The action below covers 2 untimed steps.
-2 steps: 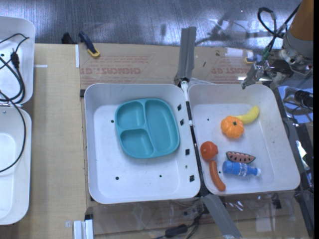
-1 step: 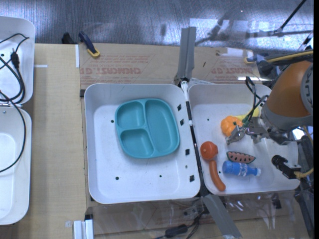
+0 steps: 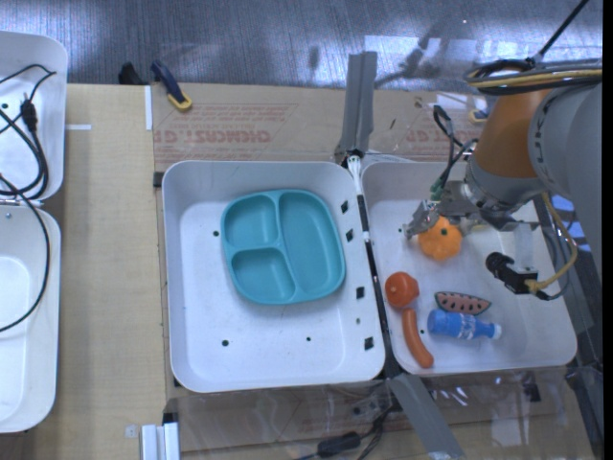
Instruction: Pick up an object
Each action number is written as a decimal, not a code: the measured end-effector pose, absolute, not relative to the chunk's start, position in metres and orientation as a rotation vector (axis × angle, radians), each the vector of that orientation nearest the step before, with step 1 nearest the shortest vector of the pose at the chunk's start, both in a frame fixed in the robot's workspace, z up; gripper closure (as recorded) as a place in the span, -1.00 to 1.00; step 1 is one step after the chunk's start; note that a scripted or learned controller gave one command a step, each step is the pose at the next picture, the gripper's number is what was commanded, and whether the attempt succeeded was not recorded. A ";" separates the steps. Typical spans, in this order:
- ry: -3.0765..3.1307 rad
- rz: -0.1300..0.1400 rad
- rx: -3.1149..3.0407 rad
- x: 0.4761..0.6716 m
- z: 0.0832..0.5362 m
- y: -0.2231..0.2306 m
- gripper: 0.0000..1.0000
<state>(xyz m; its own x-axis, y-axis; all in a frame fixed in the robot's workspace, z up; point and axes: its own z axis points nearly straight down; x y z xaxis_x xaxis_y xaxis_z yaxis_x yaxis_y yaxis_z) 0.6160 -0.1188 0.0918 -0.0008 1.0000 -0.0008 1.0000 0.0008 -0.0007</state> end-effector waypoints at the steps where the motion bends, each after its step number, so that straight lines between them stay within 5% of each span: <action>1: 2.220 -0.003 2.222 0.616 0.101 -0.120 1.00; 2: 2.225 -0.004 2.219 0.592 0.216 -0.073 1.00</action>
